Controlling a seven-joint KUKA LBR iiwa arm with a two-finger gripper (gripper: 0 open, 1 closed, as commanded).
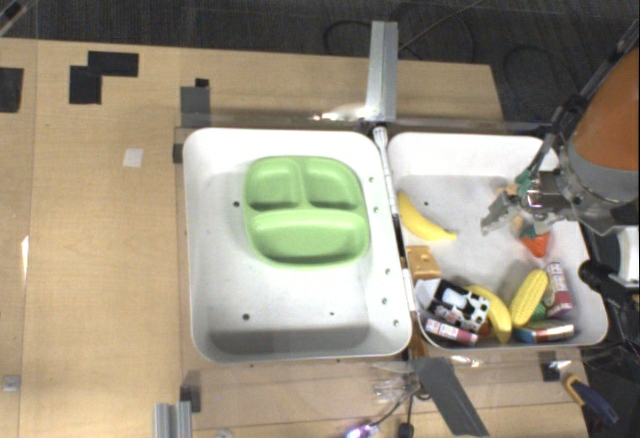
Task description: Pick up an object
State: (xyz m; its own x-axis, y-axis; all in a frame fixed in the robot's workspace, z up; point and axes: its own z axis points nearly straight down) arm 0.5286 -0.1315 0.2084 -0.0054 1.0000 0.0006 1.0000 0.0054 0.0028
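Nearest the camera, along the front wall of the right bin (596, 331), the loose things lie heaped: an ear of corn (529, 295), a small yellow piece (493, 310), a black and white toy (456, 305) and a few coloured markers (548, 332), all touching or just beside one another. A little further back, a wooden block (422, 261) sits against the divider, and beyond it a banana (420, 219) lies on the bare bin floor. In the left bin (215, 306) rests a green divided plate (304, 208), apart from everything else. At the far right of the desk (90, 226) the hand (518, 205) hangs low over the right bin, just above an orange-red piece (538, 244). Whether it is released or clenched I cannot tell, and nothing is seen between its tips. By my reckoning the pick is not yet made: every object lies in a bin, so closing on one and lifting it remain.
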